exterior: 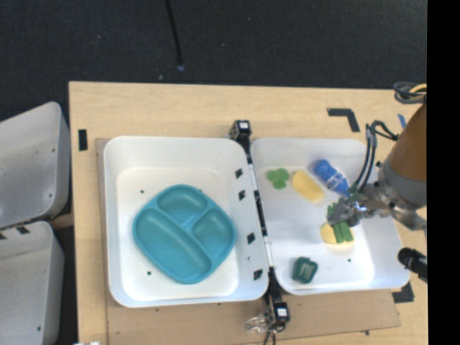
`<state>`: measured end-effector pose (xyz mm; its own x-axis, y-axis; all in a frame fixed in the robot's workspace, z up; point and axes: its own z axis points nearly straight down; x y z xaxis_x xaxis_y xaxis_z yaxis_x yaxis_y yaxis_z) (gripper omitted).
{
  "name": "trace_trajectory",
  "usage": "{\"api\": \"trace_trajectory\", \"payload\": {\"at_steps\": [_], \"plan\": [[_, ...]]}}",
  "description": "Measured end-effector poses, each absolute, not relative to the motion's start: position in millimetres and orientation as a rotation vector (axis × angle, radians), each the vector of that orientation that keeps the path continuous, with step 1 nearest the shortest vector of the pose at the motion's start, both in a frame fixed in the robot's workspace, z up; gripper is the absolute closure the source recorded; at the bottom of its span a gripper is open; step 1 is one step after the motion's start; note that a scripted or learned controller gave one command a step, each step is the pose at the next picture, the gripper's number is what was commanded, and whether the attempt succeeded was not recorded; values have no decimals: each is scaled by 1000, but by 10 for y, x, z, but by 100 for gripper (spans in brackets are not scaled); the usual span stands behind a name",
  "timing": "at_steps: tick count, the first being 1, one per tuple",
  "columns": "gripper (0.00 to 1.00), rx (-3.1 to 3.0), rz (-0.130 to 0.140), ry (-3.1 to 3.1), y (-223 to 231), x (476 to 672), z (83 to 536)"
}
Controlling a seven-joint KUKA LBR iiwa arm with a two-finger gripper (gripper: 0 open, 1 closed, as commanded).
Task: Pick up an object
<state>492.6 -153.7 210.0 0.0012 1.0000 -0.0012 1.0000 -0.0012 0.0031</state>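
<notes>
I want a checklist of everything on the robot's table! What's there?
Surface: wooden bench bearing two white bins, left bin and right bin.
Job's things: in the right bin, a small green piece, a yellow piece, a blue object, a dark green block, and a yellow and green object under the gripper.
Clutter: teal divided plate in the left bin.
Grippers: gripper low over the yellow and green object; a hold cannot be told.
Cables: black cables by the arm; a dark cable on the floor.
Surroundings: dark floor; grey-white panels at left.
</notes>
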Motion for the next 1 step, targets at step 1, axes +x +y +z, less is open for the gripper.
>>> {"api": "trace_trajectory", "payload": {"at_steps": [1], "plan": [[100, 2214, 3, 2221, -1548, 4942, 2625]]}}
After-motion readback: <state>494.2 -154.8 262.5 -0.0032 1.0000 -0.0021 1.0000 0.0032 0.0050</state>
